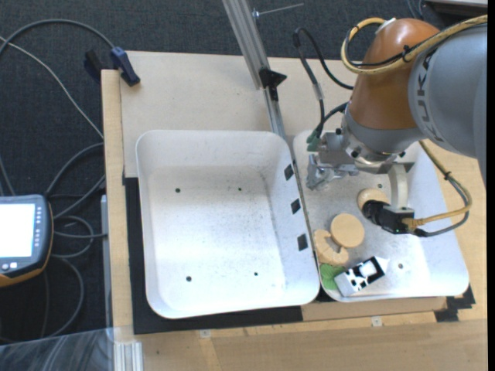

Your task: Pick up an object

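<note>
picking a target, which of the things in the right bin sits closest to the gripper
The small tan piece beside the black cable end, just under the arm. The round wooden disc and the black-and-white block lie farther toward the bin's near edge from the gripper.

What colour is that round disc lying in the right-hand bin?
The round disc is tan, like light wood, seen in the camera view, lying in the right bin.

Robotics lab. Industrial arm [410, 83] over plywood bench [193, 91] with two white bins [209, 222]. Loose cables [46, 37] on dark carpet, teach pendant [22, 238] at left, aluminium strut [244, 29], clamp [124, 64] on bench corner.
</note>
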Motion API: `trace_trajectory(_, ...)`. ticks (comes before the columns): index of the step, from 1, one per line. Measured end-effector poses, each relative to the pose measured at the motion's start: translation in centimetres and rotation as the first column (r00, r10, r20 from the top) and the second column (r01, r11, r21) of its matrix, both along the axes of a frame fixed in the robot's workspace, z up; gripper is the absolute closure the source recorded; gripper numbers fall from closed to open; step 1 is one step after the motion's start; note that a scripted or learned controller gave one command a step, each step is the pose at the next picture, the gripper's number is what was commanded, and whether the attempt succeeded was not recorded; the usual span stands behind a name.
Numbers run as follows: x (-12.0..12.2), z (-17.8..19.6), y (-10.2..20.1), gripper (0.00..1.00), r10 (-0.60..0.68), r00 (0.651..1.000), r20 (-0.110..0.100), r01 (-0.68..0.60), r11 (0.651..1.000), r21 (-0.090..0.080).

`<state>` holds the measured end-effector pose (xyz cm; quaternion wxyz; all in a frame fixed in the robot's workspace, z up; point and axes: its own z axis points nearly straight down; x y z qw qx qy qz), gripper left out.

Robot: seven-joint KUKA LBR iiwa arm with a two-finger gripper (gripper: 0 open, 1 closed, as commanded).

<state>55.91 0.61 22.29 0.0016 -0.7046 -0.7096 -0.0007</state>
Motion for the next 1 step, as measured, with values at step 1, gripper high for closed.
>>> trace_trajectory(1,0.42,-0.56,4.83,1.0,0.0,1.0,0.001,0.0,1.0,-0.001)
